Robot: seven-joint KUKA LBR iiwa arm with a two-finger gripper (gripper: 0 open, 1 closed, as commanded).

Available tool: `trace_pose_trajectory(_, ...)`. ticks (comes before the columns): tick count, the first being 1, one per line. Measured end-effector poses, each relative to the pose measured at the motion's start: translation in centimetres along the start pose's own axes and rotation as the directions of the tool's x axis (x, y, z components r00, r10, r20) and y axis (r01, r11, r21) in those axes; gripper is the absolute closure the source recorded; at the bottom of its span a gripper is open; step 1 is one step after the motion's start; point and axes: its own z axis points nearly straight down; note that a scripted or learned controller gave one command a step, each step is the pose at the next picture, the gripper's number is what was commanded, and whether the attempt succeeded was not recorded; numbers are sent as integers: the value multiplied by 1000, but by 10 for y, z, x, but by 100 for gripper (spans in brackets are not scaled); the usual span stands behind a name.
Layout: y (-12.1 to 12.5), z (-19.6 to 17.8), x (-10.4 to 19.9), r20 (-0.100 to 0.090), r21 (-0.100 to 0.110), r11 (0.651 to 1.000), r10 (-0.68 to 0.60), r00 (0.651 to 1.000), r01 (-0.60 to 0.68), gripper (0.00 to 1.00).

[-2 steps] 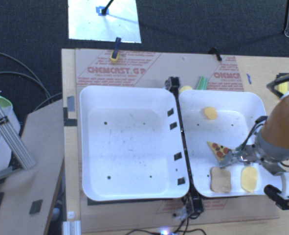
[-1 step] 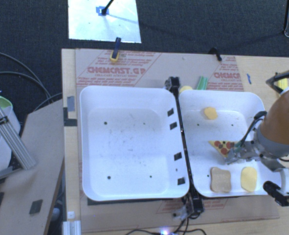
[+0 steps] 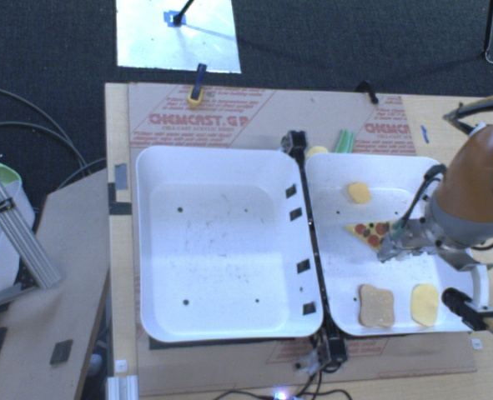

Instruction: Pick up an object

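The tan toy bread slice (image 3: pixel 377 306) lies flat near the right white bin's (image 3: pixel 338 290) front wall, probably light and stiff, best pinched across its edges; the tool (image 3: pixel 386 247) hovers beside the pizza slice (image 3: pixel 369 231), state indeterminable.

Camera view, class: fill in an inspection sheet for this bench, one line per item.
Surface: bench with printed sheet, bearing left bin and right bin side by side.
Job's things: in the right bin, pizza slice toy, small yellow piece, toast slice, pale yellow piece.
Clutter: yellow-tipped tool and green item on the bench behind the bins.
Grippers: claw low beside the pizza slice toy; fingers unclear.
Cables: black cables on the floor at left.
Surroundings: dark carpet, white sheet.
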Motion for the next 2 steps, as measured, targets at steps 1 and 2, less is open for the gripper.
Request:
trace_pose_trajectory(1, -22, -58, 58, -2, 0, 1000, -2, 1000, 2, 100)
trace_pose_trajectory(2, -20, -73, 126, -3, 1, 1000, -5, 1000, 5, 100)
